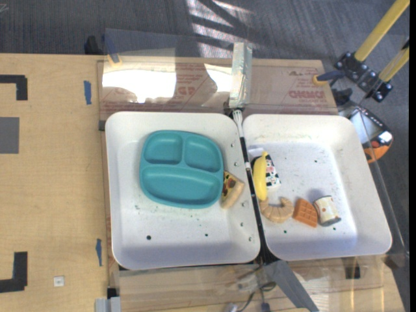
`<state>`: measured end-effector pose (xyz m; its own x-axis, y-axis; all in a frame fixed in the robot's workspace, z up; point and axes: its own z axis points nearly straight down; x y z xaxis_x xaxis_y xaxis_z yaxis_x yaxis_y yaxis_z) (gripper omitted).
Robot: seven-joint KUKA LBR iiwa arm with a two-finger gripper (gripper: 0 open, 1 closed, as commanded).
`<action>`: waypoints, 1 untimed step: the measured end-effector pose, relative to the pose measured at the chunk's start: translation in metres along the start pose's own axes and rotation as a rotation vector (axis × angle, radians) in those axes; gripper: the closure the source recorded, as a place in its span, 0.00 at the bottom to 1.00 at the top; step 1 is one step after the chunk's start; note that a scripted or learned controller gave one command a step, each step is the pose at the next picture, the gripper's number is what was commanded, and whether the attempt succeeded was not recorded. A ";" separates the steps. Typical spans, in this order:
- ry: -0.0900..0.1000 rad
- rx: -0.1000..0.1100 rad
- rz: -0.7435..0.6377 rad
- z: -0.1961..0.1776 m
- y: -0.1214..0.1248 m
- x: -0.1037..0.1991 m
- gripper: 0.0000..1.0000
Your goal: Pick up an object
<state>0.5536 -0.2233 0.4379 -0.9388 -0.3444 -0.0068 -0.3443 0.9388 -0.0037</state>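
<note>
We take the teal divided plate point(180, 169) as our landmark; it lies flat in the left bin point(130, 127), with its three compartments facing up.

Touching the plate's right edge, low down, is a small toy pizza slice point(231, 188), in the same bin. Further right of the plate, across the wall between the bins, a yellow banana point(259, 177) lies lengthwise against the left wall of the right bin point(338, 134). A small white patterned piece point(272, 173) sits just beside the banana, on the side away from the plate.

Right of the plate and slightly lower, three more pieces lie in a row on the right bin's floor. First comes a tan croissant point(278, 210), then an orange waffle-like square point(305, 212) touching it, and then a small white cup point(327, 209) on its side. Any of these loose pieces could be the one to pick, and all rest on the bin floors.

Far right of the plate, past the right bin's outer rim, we see a grey and orange part of the arm point(376, 142). Whether its gripper is open or closed, we cannot tell.
</note>
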 end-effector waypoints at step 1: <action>0.000 -0.004 -0.408 0.001 0.088 -0.046 1.00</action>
<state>0.5664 -0.1244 0.4373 -0.7248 -0.6889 -0.0058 -0.6889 0.7248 -0.0026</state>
